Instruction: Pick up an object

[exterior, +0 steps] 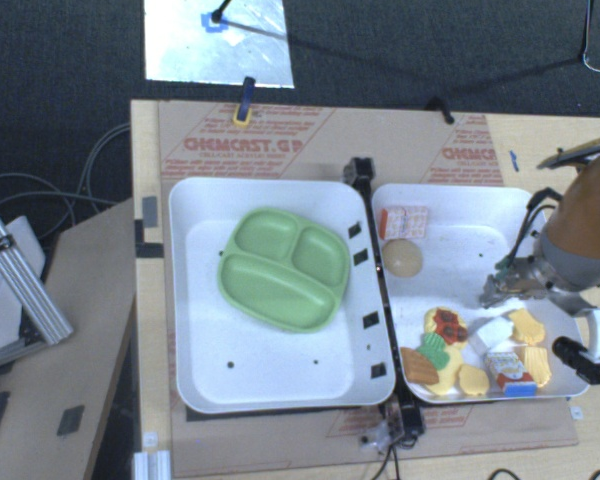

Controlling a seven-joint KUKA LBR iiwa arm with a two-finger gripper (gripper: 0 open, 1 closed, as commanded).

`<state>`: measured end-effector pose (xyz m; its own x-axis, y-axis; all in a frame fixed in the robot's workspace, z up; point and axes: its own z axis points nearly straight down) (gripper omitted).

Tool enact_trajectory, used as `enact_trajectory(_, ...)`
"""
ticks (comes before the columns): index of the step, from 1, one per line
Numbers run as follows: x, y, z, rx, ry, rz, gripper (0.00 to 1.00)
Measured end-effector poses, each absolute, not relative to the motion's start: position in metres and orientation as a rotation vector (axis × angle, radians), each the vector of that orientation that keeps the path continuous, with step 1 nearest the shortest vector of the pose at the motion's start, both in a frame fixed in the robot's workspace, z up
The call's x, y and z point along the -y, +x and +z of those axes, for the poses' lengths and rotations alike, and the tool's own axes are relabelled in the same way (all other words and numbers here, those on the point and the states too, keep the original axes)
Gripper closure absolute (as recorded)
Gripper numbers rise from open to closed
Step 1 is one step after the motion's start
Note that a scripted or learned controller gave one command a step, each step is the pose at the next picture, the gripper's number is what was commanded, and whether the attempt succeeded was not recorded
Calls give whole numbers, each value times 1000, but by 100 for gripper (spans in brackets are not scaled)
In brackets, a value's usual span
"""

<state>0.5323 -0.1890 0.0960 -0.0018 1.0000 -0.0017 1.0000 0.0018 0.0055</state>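
My gripper [502,288] hangs low over the right bin [460,206], near its right side, just above a pile of toy food. The nearest pieces are a white block [494,331] and a yellow piece [527,327], both a little in front of the gripper. Further left in the pile lie a red and yellow piece [445,324], a green piece [435,350] and an orange piece [419,366]. A beige round piece [402,259] and a red and white packet [405,222] sit apart at the bin's back left.
The left bin [195,298] holds a green divided plate [285,268]. A black divider [372,268] runs between the bins. The arm's grey and orange wrist [585,223] covers the right bin's right edge. The right bin's floor is bare between the packet and the gripper.
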Motion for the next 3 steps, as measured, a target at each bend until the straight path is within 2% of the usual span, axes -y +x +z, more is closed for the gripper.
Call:
enact_trajectory(1,188,544,153,-2222,2211,6,100)
enact_trajectory(3,187,549,226,-2225,2212,4,100)
